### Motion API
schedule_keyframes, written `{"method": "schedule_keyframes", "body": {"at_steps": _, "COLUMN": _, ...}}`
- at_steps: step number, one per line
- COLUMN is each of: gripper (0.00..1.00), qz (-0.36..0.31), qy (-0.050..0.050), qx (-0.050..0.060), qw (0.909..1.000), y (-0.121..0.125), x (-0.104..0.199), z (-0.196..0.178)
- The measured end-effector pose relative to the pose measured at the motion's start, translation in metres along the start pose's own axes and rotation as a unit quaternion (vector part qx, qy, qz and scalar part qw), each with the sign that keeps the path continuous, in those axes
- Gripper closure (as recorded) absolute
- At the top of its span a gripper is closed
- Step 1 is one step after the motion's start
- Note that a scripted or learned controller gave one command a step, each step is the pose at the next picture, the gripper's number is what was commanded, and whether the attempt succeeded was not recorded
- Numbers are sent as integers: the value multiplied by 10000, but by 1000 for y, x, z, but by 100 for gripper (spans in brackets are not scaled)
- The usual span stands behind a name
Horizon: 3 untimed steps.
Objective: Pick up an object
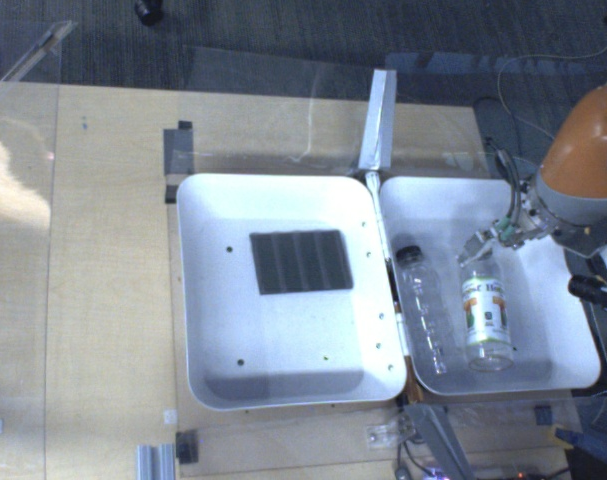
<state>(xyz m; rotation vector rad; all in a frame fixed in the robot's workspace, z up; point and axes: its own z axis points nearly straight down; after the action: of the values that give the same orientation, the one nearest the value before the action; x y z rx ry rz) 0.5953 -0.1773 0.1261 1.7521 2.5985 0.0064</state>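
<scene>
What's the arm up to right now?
Pincer low in right bin, at labelled bottle's top end. Clear bottle lies alongside. Dark pad in left bin.

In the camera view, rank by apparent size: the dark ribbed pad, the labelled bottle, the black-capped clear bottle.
1. Dark ribbed pad, clearly largest.
2 and 3. Labelled bottle and black-capped clear bottle: they look similar, and the clear one's outline is faint, so no ranking.
</scene>
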Motion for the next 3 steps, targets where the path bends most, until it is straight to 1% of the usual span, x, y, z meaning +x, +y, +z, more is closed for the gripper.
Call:
{"method": "schedule_keyframes", "body": {"at_steps": 1, "gripper": 0, "qz": 988, "qy": -4, "qx": 0, "qw": 9951, "y": -1, "x": 32, "z": -85}}
{"method": "schedule_keyframes", "body": {"at_steps": 2, "gripper": 0, "qz": 1567, "qy": -6, "qx": -4, "qw": 9876, "y": 53, "x": 55, "z": -188}}
{"method": "schedule_keyframes", "body": {"at_steps": 3, "gripper": 0, "qz": 802, "qy": 7, "qx": 16, "qw": 9968, "y": 15, "x": 50, "z": -79}}
